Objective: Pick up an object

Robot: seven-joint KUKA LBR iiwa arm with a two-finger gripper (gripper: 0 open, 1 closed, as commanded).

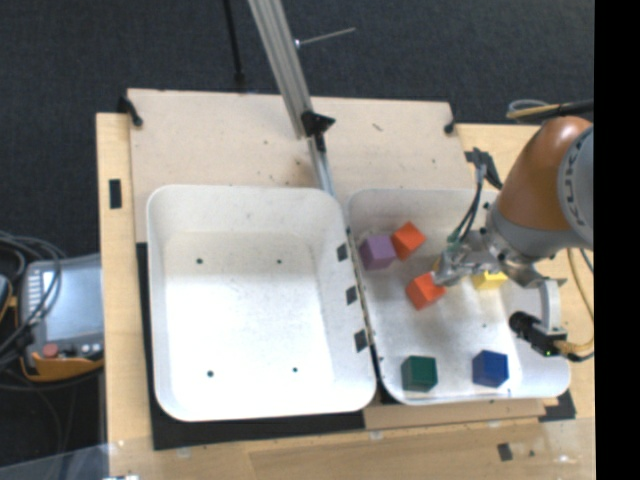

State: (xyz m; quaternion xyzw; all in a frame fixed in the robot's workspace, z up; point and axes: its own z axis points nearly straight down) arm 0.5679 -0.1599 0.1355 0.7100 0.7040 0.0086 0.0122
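Hovering tool (452,268) just beside orange block (424,290), mid-bin.

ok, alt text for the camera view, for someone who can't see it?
A grey-and-orange arm's gripper hangs beside an orange block in the right white bin, which also holds purple, second orange, yellow, green and blue blocks.

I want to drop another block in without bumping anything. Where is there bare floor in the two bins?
The left bin is bare across its whole floor. In the right bin, free patches lie along its near-left side, between the purple block and the green block. It is crowded around the pincer, by the orange blocks and yellow block.
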